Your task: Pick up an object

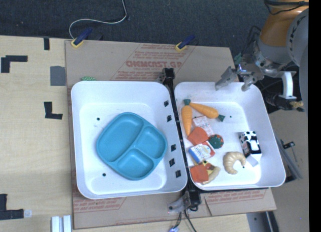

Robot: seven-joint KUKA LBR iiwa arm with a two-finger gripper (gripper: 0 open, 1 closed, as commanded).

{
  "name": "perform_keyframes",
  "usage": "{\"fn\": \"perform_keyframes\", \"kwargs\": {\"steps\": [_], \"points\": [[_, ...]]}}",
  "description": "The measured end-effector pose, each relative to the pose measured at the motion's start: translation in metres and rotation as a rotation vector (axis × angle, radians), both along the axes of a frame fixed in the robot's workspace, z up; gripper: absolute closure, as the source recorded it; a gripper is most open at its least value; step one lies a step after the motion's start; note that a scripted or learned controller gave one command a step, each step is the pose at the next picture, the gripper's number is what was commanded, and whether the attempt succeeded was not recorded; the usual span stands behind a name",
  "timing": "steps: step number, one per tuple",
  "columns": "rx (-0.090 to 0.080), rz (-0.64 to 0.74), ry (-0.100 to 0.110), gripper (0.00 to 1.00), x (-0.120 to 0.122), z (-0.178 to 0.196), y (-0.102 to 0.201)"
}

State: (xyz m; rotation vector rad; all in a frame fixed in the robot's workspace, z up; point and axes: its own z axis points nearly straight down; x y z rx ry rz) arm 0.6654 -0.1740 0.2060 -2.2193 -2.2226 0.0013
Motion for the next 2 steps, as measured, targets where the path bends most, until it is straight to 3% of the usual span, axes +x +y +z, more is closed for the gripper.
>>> {"fn": "perform_keyframes", "kwargs": {"steps": [1, 2], "points": [[0.000, -0.001, 0.002, 0.00, -0.0260, -0.1086, 0.0492], [0.002, 0.002, 0.006, 1.00, -0.0262, -0.0989, 0.0500]]}}
